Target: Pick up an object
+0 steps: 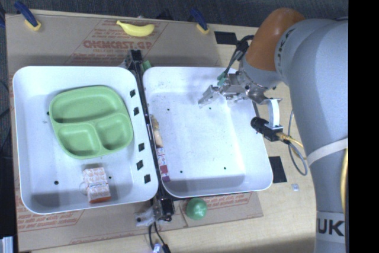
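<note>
My gripper (206, 96) hangs over the far middle of the right bin (237, 178), fingers pointing left, open with nothing between them. A small tan object (156, 130) lies against that bin's left wall, well to the left of and nearer than the gripper. In the left bin (23, 127) a green divided plate (90, 121) sits in the middle. A small brown-and-white packet (96, 182) lies near that bin's front.
A yellow banana (136, 27) lies on the cardboard behind the bins. A green ball (196, 208) rests outside the right bin's front edge. Blue clamps (28, 15) hold the cardboard's far edge. The arm's grey body (314, 103) covers the right side.
</note>
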Action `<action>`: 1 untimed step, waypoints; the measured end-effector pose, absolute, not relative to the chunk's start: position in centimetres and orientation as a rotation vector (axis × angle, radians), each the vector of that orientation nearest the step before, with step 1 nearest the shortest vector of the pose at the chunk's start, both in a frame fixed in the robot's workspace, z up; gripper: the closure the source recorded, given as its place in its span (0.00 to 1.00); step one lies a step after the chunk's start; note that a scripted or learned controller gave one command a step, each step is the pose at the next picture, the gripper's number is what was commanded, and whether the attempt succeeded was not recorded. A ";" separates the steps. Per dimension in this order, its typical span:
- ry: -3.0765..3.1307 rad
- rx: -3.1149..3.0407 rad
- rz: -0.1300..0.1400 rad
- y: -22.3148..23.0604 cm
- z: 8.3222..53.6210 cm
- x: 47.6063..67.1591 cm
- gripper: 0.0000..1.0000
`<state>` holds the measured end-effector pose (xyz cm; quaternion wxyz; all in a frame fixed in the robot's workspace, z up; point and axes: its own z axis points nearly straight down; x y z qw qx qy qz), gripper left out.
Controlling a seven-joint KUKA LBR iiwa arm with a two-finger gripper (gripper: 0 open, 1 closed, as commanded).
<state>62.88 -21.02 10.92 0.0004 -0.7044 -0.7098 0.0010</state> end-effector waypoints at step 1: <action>-2.225 -2.216 0.003 -21.2 16.9 50.0 0.00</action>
